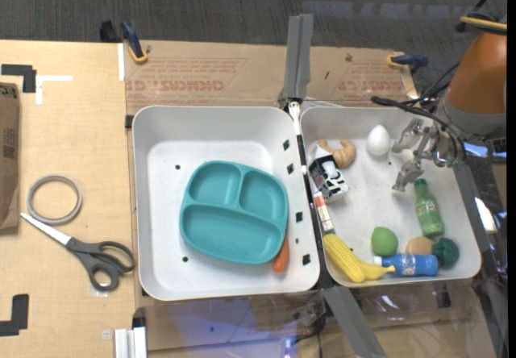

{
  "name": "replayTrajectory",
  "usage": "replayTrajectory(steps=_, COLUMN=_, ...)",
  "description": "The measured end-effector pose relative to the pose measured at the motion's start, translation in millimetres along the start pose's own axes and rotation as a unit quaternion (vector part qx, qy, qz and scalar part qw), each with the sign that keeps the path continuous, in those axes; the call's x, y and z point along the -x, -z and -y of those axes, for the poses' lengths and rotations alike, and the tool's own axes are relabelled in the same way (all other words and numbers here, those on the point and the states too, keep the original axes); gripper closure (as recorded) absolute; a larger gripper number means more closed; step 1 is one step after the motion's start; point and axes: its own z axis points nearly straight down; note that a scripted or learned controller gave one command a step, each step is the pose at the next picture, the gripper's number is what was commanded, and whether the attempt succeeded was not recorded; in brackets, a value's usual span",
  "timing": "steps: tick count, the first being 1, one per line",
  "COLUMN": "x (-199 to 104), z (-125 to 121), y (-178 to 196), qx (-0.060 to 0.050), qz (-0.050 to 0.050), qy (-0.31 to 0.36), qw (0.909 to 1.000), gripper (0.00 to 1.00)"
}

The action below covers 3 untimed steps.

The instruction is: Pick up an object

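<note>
One object has yet to be lifted: the gripper hangs at the upper right of the right bin, its metal fingers parted with nothing between them. A green bottle lies just below the fingertips, with a white egg to their left. This looks like the approach step; the next move calls for lowering the fingers astride the bottle's neck and then closing.

Glossy white plastic bins, smooth teal plastic tray, shiny metal hand, matt brown cardboard
</note>
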Motion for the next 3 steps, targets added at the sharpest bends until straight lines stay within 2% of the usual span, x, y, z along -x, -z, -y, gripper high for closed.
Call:
replayTrajectory(steps=1, x=-43, z=13, y=0, qx=0.0, qz=-0.001, qy=-0.07, qw=0.9976, gripper=0.0)
replayTrajectory(steps=2, x=-42, z=12, y=10, qx=-0.001, qz=0.002, qy=-0.068, qw=0.9977, gripper=1.0)
replayTrajectory(steps=3, x=-42, z=12, y=10, qx=-0.001, qz=0.001, qy=-0.068, qw=0.9977, gripper=0.0)
